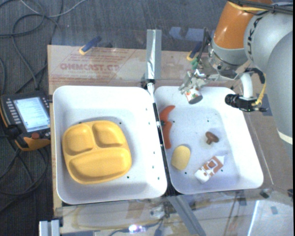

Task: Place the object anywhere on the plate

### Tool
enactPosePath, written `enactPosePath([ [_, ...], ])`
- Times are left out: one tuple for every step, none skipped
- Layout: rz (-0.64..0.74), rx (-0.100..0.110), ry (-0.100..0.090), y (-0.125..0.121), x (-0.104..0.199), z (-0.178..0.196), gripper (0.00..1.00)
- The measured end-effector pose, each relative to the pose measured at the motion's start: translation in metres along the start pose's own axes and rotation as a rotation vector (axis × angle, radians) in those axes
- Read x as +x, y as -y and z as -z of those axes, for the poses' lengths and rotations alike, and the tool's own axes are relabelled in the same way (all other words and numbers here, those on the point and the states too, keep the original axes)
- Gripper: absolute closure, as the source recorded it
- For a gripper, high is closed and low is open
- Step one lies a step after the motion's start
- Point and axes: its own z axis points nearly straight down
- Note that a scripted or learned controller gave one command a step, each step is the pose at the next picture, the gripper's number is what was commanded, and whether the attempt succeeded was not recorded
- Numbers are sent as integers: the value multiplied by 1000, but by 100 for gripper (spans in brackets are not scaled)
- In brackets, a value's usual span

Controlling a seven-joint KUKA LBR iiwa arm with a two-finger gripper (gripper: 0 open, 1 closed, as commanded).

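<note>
A yellow plate [96, 150] with three compartments lies in the left white bin [64, 102]. My gripper [192, 88] hangs over the far edge of the right bin [246, 146], well to the right of the plate. A small white and red object [193, 96] sits between its fingertips, and the fingers are shut on it. It appears lifted off the bin floor.
In the right bin lie a red curved piece [165, 124] by the left wall, a yellow oval [181, 157], a brown mushroom-shaped piece [212, 137] and a white and orange box [210, 169]. A metal divider post [151, 58] stands behind the bins. A teach pendant [24, 116] rests at the left.
</note>
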Motion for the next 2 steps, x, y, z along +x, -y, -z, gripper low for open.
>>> enactPosePath([
  [15, 2, -4, 28, 83, -37, 100],
  [134, 0, -4, 38, 164, -36, 100],
])
